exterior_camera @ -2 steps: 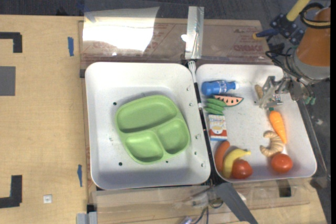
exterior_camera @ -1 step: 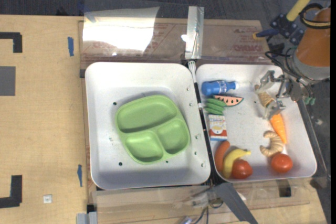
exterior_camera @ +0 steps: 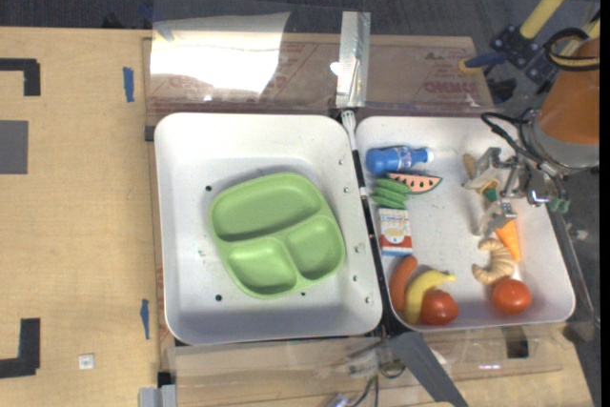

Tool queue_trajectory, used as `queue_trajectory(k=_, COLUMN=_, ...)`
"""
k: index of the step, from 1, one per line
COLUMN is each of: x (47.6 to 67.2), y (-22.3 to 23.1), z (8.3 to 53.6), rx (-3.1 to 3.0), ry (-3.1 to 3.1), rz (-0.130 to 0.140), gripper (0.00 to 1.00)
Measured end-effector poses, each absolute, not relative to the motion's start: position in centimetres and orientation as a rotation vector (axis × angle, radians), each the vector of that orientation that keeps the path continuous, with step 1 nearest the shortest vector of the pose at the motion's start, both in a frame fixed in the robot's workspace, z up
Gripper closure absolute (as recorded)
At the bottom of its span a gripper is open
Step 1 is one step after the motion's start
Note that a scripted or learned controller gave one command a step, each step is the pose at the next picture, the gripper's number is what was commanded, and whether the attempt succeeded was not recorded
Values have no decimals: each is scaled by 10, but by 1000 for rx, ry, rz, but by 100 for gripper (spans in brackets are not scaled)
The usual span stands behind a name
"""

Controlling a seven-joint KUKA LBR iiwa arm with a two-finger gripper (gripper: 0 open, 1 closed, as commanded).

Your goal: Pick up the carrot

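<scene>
The carrot [exterior_camera: 510, 239] is a short orange wedge lying in the right bin [exterior_camera: 448, 234], near its right wall. My gripper [exterior_camera: 499, 208] hangs right above the carrot's upper end, touching it or very close to it. The grey arm with its orange band [exterior_camera: 572, 105] reaches in from the right edge. The metal wrist parts and cables hide how the jaws stand on the carrot.
Just below the carrot lie a beige knobbly piece [exterior_camera: 490, 263] and a red tomato [exterior_camera: 511, 296]. The same bin holds a blue bottle [exterior_camera: 398, 157], a watermelon slice [exterior_camera: 419, 182], a small carton [exterior_camera: 395, 230], a banana [exterior_camera: 426, 285] and another tomato [exterior_camera: 438, 308]. A green divided plate [exterior_camera: 276, 232] sits in the left bin [exterior_camera: 181, 157].
</scene>
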State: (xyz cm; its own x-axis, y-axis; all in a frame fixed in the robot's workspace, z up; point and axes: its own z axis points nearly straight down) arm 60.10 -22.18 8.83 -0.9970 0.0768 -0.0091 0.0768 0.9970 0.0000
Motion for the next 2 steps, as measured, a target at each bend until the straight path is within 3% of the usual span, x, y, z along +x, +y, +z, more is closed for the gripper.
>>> queue_trajectory(k=1, x=564, y=-223, z=89, rx=-16, ry=3132, rz=-3, gripper=0)
queue_trajectory(k=2, x=569, y=-223, z=103, rx=-20, ry=3119, rz=-9, gripper=100)
